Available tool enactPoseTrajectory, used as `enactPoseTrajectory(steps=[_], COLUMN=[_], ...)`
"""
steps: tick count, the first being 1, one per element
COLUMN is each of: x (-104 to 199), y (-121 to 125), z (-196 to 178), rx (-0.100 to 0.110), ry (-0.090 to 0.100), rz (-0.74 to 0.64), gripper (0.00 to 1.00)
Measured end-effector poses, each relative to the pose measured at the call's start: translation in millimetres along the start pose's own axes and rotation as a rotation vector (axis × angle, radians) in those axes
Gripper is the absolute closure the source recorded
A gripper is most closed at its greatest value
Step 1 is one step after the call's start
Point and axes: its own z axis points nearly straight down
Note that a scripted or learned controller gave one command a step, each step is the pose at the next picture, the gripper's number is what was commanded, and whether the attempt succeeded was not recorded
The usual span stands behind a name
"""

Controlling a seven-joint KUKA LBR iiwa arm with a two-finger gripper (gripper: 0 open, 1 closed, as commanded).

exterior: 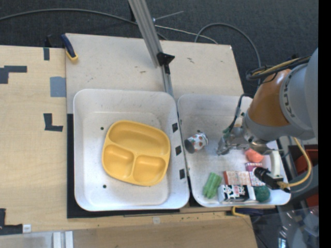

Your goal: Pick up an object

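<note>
Camera view shows the end effector (225,148) low in the right bin (207,103); whether it grips anything cannot be told. Just left of it lies one small white-and-grey round object (196,141). Along the bin's near side sit one green block (211,185), one printed box (238,186) and one orange piece (253,155). One yellow divided tray (136,152) sits in the left bin (85,138).
</note>
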Motion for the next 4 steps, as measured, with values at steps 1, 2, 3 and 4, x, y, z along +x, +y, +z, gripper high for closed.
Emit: enactPoseTrajectory(steps=[1, 2, 3, 4], x=[8, 10, 11, 64], y=[2, -4, -4, 8], z=[-60, -120, -133, -123], rx=[-0.006, -0.006, -0.002, 0.000], ry=[-0.002, -0.002, -0.001, -0.001], rz=[-0.001, 0.000, 0.001, -0.004], gripper=[1.00, 1.00, 1.00, 1.00])
